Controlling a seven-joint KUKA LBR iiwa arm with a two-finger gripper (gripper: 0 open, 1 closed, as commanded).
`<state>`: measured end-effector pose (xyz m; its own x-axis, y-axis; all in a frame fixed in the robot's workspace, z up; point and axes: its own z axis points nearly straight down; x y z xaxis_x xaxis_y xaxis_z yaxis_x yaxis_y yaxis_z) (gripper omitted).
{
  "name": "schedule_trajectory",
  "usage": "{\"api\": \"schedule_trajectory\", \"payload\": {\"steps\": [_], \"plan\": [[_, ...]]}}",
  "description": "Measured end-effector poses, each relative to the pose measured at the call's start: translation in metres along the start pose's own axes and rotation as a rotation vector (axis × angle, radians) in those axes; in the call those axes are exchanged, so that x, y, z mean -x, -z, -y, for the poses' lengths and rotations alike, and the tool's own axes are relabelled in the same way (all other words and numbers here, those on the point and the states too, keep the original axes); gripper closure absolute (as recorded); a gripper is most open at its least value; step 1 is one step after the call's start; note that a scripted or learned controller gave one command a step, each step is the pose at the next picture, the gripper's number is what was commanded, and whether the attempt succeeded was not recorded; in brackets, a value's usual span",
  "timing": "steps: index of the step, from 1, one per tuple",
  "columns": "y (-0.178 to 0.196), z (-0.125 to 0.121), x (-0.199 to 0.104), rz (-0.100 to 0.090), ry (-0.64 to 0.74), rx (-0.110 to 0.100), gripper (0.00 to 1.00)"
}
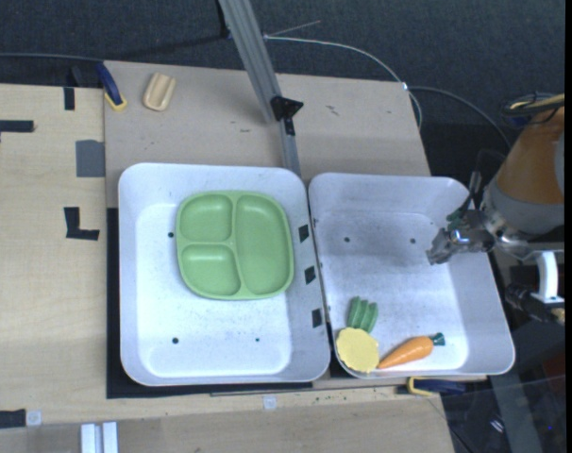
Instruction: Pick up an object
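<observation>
Carrot lies in the right bin beside corn; hand, grip unclear, should descend squarely across it.

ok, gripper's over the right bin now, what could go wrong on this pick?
1. The gripper sits near the right bin's far right wall, well apart from the toys, so closing here would likely grab nothing.
2. The carrot, yellow round toy and green toy crowd the bin's near edge; the yellow one touches the carrot, so a grasp may nudge a neighbour or hit the rim.
</observation>
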<state>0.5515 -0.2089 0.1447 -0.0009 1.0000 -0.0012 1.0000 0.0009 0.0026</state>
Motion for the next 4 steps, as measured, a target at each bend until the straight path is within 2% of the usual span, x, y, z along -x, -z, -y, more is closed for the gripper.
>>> {"api": "schedule_trajectory", "payload": {"steps": [2,3,4], "plan": [[0.091,-0.009,-0.002,0.0,0.001,0.001,1.0],[0.081,-0.008,-0.05,-0.002,0.004,-0.004,1.0],[0.076,0.003,-0.096,-0.002,0.004,-0.005,1.0]]}}
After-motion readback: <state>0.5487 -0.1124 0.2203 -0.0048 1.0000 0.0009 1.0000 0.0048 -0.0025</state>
